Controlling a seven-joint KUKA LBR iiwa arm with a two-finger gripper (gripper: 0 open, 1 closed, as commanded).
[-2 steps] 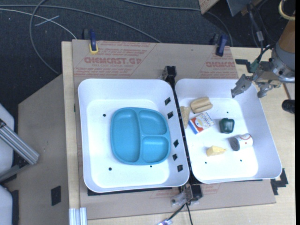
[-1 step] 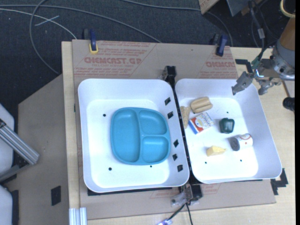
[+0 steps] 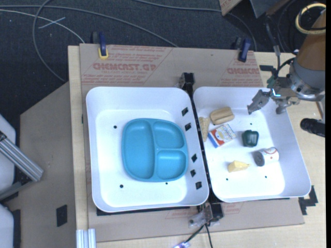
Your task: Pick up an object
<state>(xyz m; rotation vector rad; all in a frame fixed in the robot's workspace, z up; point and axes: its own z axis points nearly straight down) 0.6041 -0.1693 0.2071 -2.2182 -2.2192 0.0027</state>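
Gripper: two-finger gripper (image 3: 268,101) spread open, holding nothing, above right white bin's (image 3: 295,154) far edge.
Nearest target: tan bread-shaped block (image 3: 221,115).
Advice: centre above it, descend straight, then close.

A blue divided plate (image 3: 154,150) is filling the left bin (image 3: 98,138), leaving bare rim around it. The right bin's (image 3: 289,164) near and far-left corners are lying open; small objects are crowding its middle.

A blue divided plate (image 3: 154,150) lies in one white bin (image 3: 98,138); a yellow wedge (image 3: 238,166), dark green piece (image 3: 251,138) and tan block (image 3: 221,115) in the other.
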